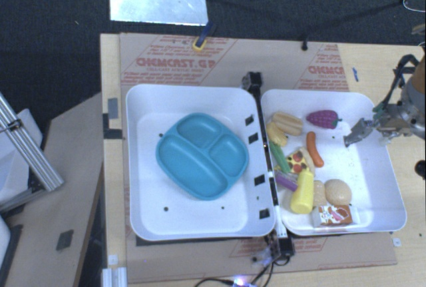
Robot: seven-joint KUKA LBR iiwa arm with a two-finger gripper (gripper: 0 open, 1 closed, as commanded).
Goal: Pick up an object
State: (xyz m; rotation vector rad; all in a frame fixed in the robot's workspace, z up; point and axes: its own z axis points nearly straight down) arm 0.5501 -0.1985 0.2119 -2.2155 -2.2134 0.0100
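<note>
The small red-and-white carton [331, 215] lies at the near edge of the right bin [379, 172], among toy foods. The gripper [356, 132] hovers over that bin's far-right side, whether spread cannot be told, apparently approaching; next it must descend onto one item.

One fixed camera looks down on my surface [166, 52] from above at a slant, far enough back to take in both white bins: the left bin [143, 166] and the right bin [379, 179] side by side. My arm [409, 109] enters from the frame's right edge.
</note>
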